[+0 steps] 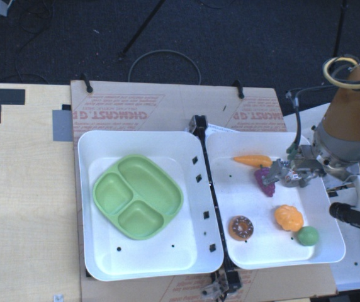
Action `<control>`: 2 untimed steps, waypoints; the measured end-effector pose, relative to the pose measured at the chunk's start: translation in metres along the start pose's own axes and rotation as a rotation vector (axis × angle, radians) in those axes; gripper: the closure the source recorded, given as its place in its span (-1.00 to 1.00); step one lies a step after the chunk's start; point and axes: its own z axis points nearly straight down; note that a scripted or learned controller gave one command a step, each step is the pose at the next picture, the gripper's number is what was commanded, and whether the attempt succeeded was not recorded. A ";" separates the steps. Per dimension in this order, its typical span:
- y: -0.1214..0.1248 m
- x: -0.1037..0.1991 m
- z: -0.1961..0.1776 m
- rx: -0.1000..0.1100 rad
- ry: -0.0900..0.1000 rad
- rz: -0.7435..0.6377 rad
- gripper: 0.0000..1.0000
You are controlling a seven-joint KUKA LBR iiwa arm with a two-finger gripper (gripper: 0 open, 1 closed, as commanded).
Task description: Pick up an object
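Purple toy lies in the right bin just below the carrot, and the gripper is right on it, grasp under way, grip unclear, so next comes a firm pinch and lift.

The claw is in the right bin, touching the eggplant; carrot behind, donut in front, plate far left.

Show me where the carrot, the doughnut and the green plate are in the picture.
carrot [253, 161], camera view, middle of its orange body.
doughnut [240, 228], camera view, on its frosted ring.
green plate [137, 195], camera view, the ridge between its compartments.
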 end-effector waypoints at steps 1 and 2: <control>0.002 0.000 -0.006 -0.011 -0.002 -0.002 -1.00; 0.000 0.009 0.044 -0.006 0.000 -0.001 -1.00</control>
